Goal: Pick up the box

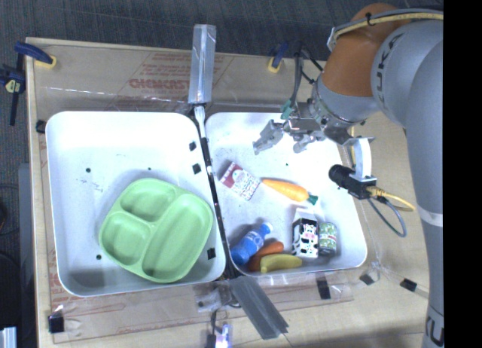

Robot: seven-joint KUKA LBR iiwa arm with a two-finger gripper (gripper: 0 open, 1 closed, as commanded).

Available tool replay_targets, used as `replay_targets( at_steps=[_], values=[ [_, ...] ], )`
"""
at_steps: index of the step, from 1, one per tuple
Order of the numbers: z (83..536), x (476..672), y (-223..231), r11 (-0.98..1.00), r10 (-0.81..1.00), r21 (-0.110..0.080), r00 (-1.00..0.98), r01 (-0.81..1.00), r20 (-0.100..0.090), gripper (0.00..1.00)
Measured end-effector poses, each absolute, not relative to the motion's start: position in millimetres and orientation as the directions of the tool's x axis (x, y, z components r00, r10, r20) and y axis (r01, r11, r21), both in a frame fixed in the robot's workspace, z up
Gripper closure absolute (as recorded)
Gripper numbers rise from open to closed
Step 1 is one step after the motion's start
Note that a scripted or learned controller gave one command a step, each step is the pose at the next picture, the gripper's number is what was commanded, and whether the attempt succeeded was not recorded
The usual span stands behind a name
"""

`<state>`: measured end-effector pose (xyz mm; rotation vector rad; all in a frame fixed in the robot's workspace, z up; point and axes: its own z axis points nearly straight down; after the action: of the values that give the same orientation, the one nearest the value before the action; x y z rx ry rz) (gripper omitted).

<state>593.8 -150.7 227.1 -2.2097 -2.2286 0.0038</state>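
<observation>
Two shallow white bins (pixel 71 188) sit on a cardboard-covered bench. Nearest, the right bin holds a banana (pixel 280 263), a blue bottle (pixel 249 242) and the box (pixel 305 237), a small glossy carton printed like a cow. Farther back lie a carrot (pixel 285 187) and a pink packet (pixel 239 181). Above them the gripper (pixel 284 138) hovers with metal fingers apart, holding nothing. The approach seems underway; next it must travel toward the box and descend.

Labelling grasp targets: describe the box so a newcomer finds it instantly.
Look in the right-hand white bin, at its near-right corner. There a small upright carton with a black-and-white cow print stands beside a green can. It is the one boxy, cow-patterned item among the rounded carrot, bottle and banana.
</observation>
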Motion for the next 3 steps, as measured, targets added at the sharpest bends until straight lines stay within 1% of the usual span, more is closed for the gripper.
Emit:
replay_targets(
  at_steps=[1, 2, 3],
  values=[
    [280.5, 609.9, -147.6, 0.305, 0.952, 0.000, -0.305, 0.952, -0.001, 0.00],
    [291.0, 610.6, -147.2, 0.310, 0.951, -0.001, -0.310, 0.951, -0.002, 1.00],
    [291.0, 610.6, -147.4, 0.309, 0.951, -0.001, -0.309, 0.951, -0.002, 0.00]
  ],
)
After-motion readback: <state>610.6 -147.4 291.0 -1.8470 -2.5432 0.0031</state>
